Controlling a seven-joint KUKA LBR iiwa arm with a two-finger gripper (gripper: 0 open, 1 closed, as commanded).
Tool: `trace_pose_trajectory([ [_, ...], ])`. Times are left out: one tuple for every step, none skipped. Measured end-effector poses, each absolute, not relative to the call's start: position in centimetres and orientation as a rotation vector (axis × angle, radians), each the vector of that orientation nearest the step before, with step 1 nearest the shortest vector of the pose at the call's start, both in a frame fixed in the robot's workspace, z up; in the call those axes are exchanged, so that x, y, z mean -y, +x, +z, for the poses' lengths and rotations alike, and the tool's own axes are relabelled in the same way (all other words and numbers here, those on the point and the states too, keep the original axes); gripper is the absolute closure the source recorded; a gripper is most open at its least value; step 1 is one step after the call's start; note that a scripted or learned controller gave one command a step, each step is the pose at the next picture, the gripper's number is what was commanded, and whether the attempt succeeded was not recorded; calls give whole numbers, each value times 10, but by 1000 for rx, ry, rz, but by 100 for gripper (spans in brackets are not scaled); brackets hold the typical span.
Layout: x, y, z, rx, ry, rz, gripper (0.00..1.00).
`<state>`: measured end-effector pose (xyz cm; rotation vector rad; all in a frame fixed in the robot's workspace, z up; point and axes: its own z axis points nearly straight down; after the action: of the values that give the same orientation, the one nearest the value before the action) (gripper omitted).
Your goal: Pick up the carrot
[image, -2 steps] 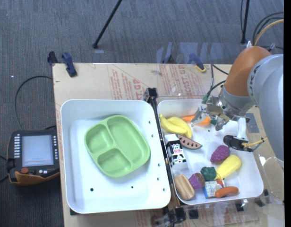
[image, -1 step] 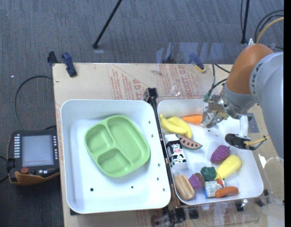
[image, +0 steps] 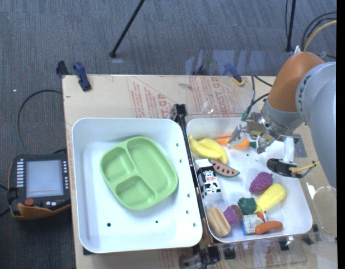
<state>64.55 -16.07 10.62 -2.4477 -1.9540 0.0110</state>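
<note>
Risking: banana (image: 208,148) may be nudged, lying just beside the carrot (image: 231,142).
Tool (image: 246,140): held over the carrot's right end; whether gripped cannot be told.

a robotics lab: tripod legs (image: 129,24) on grey carpet, teach pendant (image: 41,185) beside a clamped bench (image: 133,97).

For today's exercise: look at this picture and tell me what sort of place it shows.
Probably a robotics lab or test room. A grey and orange robot arm reaches over white bins of toy food on a bench, a handheld control pendant lies on the carpet, and tripod legs stand behind.
</note>
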Motion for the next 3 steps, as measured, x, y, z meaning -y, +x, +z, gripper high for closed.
trace_pose_trajectory([
  [184, 645, 87, 1833, -2543, 5, 0],
  [183, 646, 97, 1841, -2535, 8, 100],
  [183, 645, 97, 1841, -2534, 9, 0],
])
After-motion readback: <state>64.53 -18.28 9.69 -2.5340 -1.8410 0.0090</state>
